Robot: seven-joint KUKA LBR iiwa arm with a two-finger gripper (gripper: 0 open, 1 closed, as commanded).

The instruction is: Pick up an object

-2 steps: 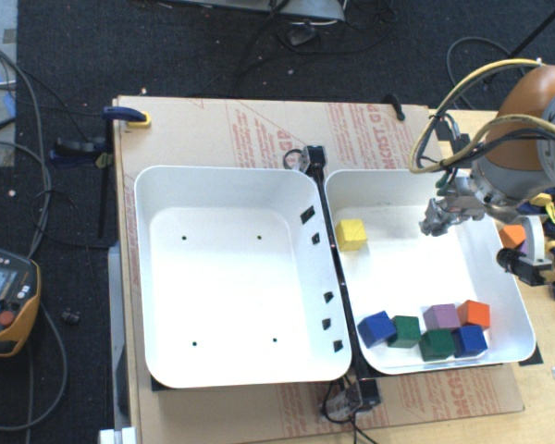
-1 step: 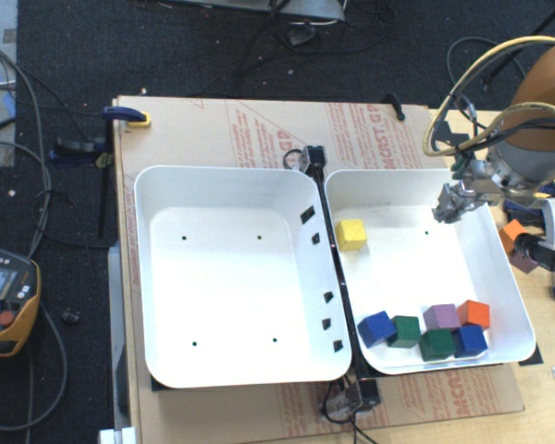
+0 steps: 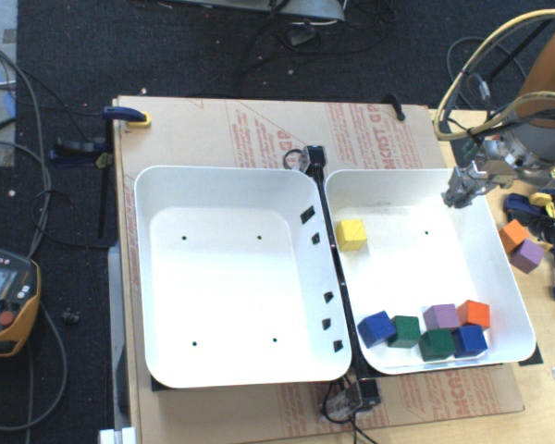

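A yellow cube (image 3: 351, 233) lies alone near the back left of the right bin (image 3: 499, 248). Along that bin's front wall sits a cluster of cubes: a blue one (image 3: 376, 327), a green one (image 3: 405, 330), a purple one (image 3: 440, 316), an orange one (image 3: 474, 314), a dark green one (image 3: 436, 344) and another blue one (image 3: 470, 340). My gripper (image 3: 460, 191) hangs over the right bin's back right corner, well away from the cubes, with nothing visibly between its fingers.
The left bin (image 3: 166, 192) stands beside the right one, with a black divider strip (image 3: 331, 266) between them. Outside the right bin, on the bench at the right, lie an orange block (image 3: 512, 236) and a purple block (image 3: 527, 254). Cables run across the floor behind.
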